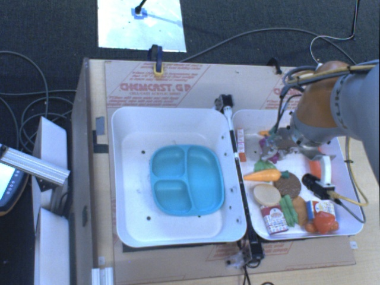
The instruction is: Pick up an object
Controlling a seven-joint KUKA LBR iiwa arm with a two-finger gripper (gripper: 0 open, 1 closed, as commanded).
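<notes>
The arm [350,103] is cut off by the right edge. Its bulk hides the far right part of the right bin [252,119]. Beneath the hand [274,149], a small purple item [274,157] is partly covered and too small to identify.

The left white bin [127,177] holds a light-blue compartment plate [186,180] with three recesses, lying flat near the bin's centre. Both bins rest on a cardboard sheet [178,82] printed with red lettering, which is secured at its far edge by a yellow-and-black clamp [157,61]. Beyond the bench, a pale square panel [141,16] lies on dark carpet, and black cables [27,94] loop across the floor at the left.
</notes>
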